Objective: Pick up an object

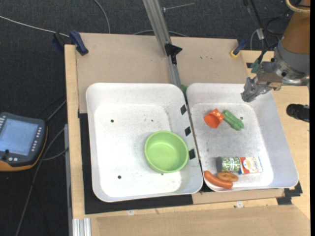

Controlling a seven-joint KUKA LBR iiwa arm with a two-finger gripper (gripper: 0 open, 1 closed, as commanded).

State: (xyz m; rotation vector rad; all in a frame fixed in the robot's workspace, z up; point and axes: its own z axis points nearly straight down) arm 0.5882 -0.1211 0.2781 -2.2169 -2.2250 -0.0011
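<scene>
In the right bin (pixel 275 132) lie an orange cup (pixel 213 119) on its side, a green toy (pixel 234 120) touching it, a small carton (pixel 239 165) with green and red print, and a red sausage-like toy (pixel 218 179) at the front edge. A light green bowl (pixel 166 151) stands in the left bin (pixel 106 107). My gripper (pixel 249 93) hangs over the right bin's back right part, up and to the right of the green toy, with nothing seen in it.
A metal pole (pixel 160 28) slants up from between the bins at the back. Blue clamps (pixel 78 42) hold the board corners. A handheld pendant (pixel 19 140) lies off the bench at the left. Cables run across the dark floor.
</scene>
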